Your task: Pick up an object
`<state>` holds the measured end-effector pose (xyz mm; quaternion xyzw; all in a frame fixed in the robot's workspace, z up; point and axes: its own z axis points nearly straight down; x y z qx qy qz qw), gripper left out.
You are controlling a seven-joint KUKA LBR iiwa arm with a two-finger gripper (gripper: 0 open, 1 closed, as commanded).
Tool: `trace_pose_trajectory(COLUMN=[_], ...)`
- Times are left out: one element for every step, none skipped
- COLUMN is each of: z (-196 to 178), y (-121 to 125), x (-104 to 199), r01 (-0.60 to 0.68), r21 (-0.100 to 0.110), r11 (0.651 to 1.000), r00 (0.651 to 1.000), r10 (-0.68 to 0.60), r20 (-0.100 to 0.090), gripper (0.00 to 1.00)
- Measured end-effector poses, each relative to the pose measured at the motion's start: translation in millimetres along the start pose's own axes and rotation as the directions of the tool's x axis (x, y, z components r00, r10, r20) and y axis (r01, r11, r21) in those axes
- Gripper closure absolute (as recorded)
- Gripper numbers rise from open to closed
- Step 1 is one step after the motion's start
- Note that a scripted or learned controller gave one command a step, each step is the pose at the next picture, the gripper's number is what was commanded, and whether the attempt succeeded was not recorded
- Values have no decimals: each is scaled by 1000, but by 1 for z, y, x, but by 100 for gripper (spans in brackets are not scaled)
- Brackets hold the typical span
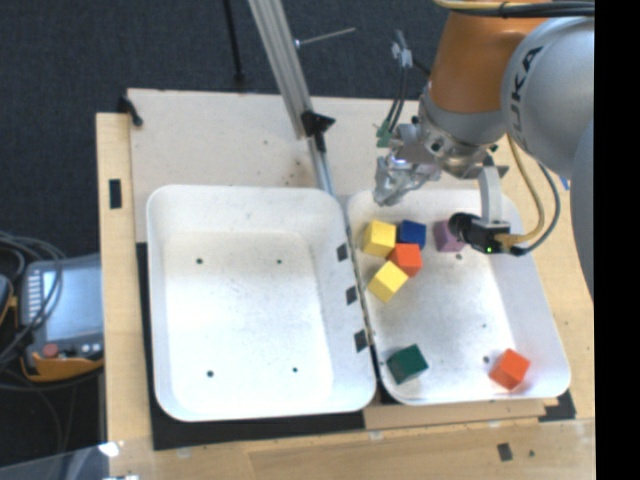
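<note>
The right bin (530, 298) holds several small cubes. Near its far left corner sit a yellow cube (379, 237), a blue cube (412, 233), an orange cube (406, 258) and a second yellow cube (388, 281), packed close together. A purple cube (448, 236) lies just right of them. A green cube (407, 363) rests at the near left and another orange cube (510, 368) at the near right. My gripper (392, 190) hangs above the bin's far left corner, just beyond the yellow cube, with nothing visible between its fingers.
The left bin (250, 298) lies beside the right one, sharing a middle rim. A slanted metal pole (285, 68) rises behind the bins. A black sensor block with cable (482, 233) hangs from the wrist over the right bin's far side.
</note>
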<state>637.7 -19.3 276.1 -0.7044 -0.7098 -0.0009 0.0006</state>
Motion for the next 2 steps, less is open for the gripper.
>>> trace_pose_trajectory(z=[17, 30], y=[-18, -25], x=[46, 93], r01=[-2, -1], r21=[2, 2], r11=[1000, 1000], r00=[1000, 1000], r10=[2, 1], r20=[2, 2], gripper=[100, 100])
